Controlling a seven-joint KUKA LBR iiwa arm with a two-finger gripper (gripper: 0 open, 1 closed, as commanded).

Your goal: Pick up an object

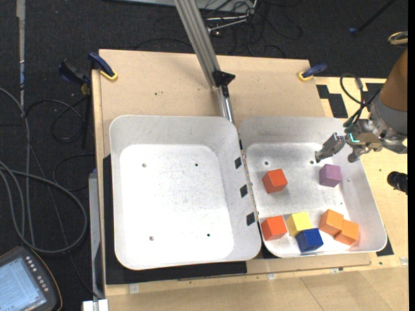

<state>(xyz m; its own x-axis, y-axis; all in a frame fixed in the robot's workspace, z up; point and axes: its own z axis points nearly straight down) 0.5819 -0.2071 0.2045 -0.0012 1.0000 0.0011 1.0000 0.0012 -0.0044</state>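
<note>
Blue cube sits at the right bin's near edge. Gripper hovers above the purple cube, fingers apparently spread, empty. Approach step; next move requires descent.

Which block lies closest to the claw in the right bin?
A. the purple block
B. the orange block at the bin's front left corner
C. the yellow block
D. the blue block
A. The purple block sits just below the claw near the right bin's far right side, while the other blocks lie along the front edge.
</note>
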